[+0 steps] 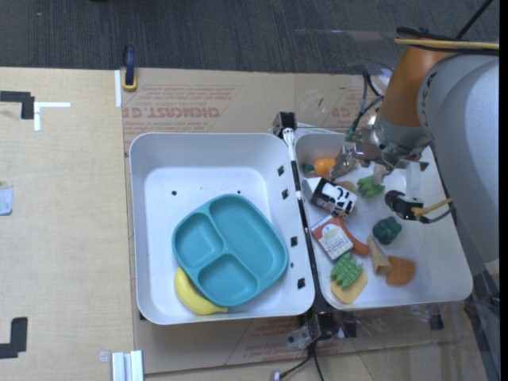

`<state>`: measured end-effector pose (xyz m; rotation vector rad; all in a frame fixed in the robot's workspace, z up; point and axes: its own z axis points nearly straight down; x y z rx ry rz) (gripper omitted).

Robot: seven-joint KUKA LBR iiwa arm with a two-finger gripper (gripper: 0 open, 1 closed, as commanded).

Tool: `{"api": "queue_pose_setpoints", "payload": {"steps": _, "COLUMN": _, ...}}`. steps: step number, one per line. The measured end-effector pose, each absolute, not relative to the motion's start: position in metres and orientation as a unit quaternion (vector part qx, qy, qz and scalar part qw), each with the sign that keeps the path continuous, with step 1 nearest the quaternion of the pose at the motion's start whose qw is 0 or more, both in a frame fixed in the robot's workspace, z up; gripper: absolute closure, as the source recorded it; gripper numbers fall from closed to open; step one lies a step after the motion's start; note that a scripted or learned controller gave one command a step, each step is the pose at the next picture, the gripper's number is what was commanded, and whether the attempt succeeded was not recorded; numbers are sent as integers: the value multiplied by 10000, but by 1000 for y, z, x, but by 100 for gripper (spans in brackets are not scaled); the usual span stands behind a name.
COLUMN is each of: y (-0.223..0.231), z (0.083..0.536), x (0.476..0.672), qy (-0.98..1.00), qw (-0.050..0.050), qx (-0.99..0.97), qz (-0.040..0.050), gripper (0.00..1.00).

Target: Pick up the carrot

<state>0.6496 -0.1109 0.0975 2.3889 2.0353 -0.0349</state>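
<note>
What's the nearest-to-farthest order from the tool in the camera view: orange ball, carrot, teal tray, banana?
From the tool:
1. orange ball, just left of it, right bin's upper corner
2. carrot, lower, mid right bin
3. teal tray, left bin
4. banana, under the tray's lower left edge

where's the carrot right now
The carrot lies in the right bin, near its middle, partly under the small card packet and just left of the ice cream cone.
</note>
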Motion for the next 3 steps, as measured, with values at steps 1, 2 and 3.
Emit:
{"api": "queue_pose_setpoints", "payload": {"steps": 1, "y": -99, "z": 96, "x": 649, "qy": 4214, "qw": -237, "qx": 9061, "qz": -296, "gripper": 0}}
{"api": "queue_pose_setpoints", "payload": {"steps": 2, "y": -104, "z": 93, "x": 649, "qy": 2430, "qw": -182, "qx": 9695, "qz": -273, "gripper": 0}}
{"api": "queue_pose_setpoints", "payload": {"steps": 3, "y": -98, "z": 97, "x": 602, "qy": 2135, "qw": 4, "qx": 9770, "qz": 20, "gripper": 0}}
